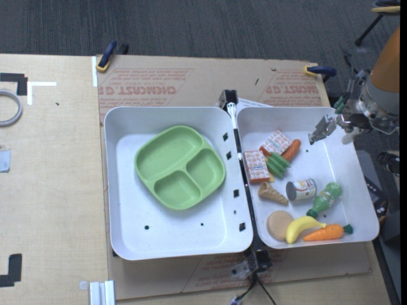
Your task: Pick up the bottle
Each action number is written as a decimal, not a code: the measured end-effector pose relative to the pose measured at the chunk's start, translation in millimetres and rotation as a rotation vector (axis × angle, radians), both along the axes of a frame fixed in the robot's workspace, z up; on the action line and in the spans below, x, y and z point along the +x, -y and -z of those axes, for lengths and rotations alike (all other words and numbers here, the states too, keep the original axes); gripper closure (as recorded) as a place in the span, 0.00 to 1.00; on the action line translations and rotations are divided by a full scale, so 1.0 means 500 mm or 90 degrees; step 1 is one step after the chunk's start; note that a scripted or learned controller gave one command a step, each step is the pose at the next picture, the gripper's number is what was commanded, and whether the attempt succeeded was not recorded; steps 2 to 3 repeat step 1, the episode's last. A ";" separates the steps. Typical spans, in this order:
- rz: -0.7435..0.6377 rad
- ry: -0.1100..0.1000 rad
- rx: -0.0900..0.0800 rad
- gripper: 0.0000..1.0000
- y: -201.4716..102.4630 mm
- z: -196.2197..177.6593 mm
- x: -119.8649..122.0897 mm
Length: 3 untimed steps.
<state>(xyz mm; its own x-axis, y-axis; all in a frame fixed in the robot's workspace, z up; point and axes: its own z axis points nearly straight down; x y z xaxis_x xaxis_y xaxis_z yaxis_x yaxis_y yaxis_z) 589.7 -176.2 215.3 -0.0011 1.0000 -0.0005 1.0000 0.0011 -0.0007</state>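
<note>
We judge the task barely begun. The small green plastic bottle [325, 199] lies on its side on the floor of the right-hand shallow white bin [356, 170], toward that bin's right wall, and nothing touches it from above. Its lower end sits just beside a yellow toy banana [300, 228] and an orange toy carrot [324, 233]; a small cylindrical tin with a pale label [301, 189] lies just to its left.

The two-finger gripper [323, 130] hangs near the upper right corner of the same bin, well apart from the bottle. We see no object between its fingers, but from this slant we cannot tell whether they are spread or closed.

So everything is left: bringing the gripper over the bottle, lowering it, closing on the body, and lifting. We expect the crowding to matter, since the banana and carrot press close at one end and the tin at the other side, leaving little room for the fingers.

The left-hand white bin [127, 234] bears a light green divided plastic plate [181, 167], which plays no part in this pick.
</note>
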 end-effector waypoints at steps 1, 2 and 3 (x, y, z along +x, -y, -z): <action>-0.001 0.000 -0.001 1.00 0.001 -0.019 0.001; -0.001 0.000 -0.001 1.00 0.001 -0.019 0.001; -0.001 0.000 -0.001 1.00 0.001 -0.019 0.001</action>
